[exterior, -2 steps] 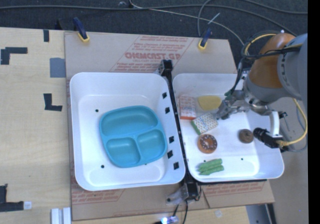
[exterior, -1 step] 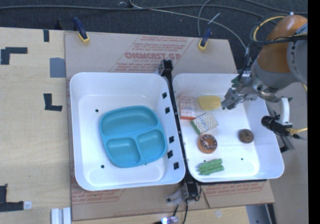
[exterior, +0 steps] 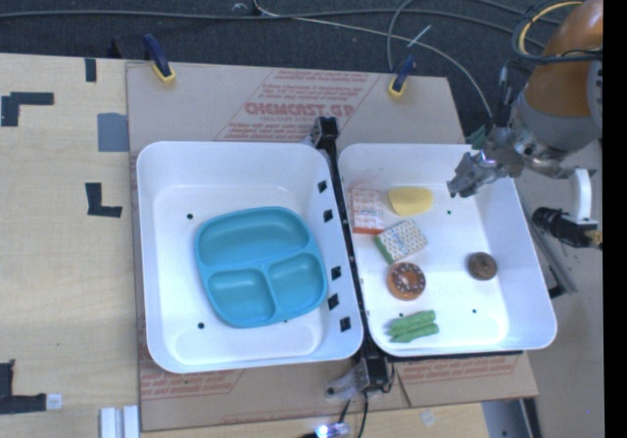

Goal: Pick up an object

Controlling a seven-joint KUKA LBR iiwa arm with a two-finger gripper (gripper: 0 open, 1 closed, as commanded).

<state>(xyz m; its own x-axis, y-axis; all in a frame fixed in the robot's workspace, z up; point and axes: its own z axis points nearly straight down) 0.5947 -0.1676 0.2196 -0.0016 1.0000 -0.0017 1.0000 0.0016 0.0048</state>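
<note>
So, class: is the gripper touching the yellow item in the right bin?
Apart. The camera view shows bare white bin floor between the gripper and the yellow item, which lies left of it.

Right bin (exterior: 529,323): food items crowd its left half; a brown cookie (exterior: 481,267) sits alone right, bare floor around it.

A single fixed camera looks down at a slant from above the pale wooden desk (exterior: 59,260), far enough back to take in both shallow white plastic bins (exterior: 157,171) side by side, the brown cardboard sheet (exterior: 284,103) under them, and dark carpet beyond the desk's far edge.
</note>
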